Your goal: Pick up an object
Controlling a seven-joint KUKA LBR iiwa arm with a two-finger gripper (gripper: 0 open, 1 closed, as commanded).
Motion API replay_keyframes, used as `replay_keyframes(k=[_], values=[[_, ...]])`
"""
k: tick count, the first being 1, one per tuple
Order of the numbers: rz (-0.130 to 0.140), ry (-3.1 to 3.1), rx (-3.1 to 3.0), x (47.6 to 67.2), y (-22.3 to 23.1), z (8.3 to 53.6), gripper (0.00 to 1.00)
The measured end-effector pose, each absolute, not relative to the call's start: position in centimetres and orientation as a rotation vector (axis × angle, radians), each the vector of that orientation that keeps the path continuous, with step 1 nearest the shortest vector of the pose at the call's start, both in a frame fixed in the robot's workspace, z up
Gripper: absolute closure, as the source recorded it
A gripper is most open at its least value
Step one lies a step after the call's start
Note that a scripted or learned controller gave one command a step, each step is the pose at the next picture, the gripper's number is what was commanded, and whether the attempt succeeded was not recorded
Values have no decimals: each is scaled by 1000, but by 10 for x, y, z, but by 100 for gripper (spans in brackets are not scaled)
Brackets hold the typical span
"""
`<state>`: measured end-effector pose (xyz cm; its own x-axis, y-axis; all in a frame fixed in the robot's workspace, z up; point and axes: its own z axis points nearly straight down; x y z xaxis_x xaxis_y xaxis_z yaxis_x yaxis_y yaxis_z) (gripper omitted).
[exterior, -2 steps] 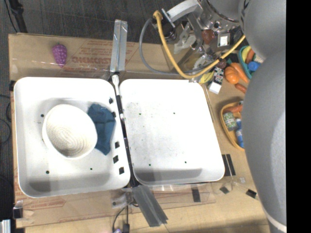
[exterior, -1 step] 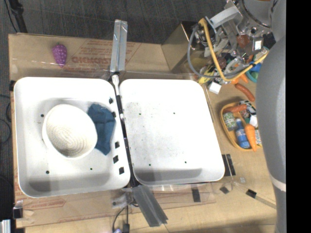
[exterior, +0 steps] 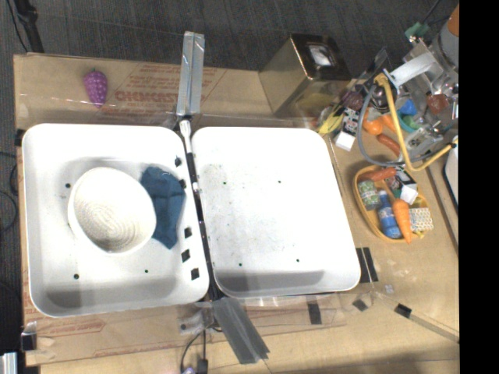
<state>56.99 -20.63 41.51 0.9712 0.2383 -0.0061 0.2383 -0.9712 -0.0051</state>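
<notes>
Camera view puts the things you could pick inside the left bin: a pale woven dome, much like a hat, sits left of that bin's middle. A crumpled blue cloth lies against the dome's right side, touching it, near the bin's right wall.

The right bin stands directly beside the left bin, their walls meeting along a dark seam. A small purple knobbly object rests on the cardboard just beyond the left bin's far left corner. A grey bar runs away from its far right corner. A brown box stands further right of the left bin, past the right bin's far edge.

The gripper hangs well apart from the left bin, off past the right bin's far right corner, among cables and small parts. You cannot tell whether it is parted or closed on anything. A yellow basket of small coloured items sits below it, right of both bins.
</notes>
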Motion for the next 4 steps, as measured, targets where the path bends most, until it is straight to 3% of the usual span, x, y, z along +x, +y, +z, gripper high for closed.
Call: replay_keyframes(k=[1,2,3,4], values=[[7,-350,-3119,641,-207,441,0],[13,-393,-3112,633,-207,440,0],[11,-473,-3101,614,-208,440,0],[6,-412,-3112,651,-207,441,0]])
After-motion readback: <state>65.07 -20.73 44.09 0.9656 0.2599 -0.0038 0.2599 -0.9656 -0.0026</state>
